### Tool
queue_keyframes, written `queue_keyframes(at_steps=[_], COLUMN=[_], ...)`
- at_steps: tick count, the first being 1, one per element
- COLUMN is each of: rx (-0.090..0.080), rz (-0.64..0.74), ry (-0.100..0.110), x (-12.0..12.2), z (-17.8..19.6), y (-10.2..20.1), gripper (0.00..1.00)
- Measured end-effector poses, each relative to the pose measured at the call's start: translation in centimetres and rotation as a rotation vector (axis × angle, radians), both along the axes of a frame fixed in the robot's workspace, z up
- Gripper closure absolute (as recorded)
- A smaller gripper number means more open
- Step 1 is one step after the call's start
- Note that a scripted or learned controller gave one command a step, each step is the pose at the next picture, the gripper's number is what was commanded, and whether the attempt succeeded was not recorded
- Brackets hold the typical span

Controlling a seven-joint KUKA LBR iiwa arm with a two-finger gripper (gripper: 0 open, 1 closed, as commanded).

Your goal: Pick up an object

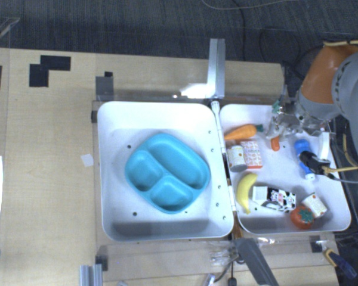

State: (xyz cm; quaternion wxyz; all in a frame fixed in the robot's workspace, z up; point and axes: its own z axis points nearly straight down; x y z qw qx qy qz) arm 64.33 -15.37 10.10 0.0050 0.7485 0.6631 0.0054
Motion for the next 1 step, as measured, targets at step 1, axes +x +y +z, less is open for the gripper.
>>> queue_keyframes(at_steps=[1], rx=[-0.001], rz=[0.139], ry=[0.010], x=[-5.20], z=[6.70], y=[-0.83], gripper=[1.00])
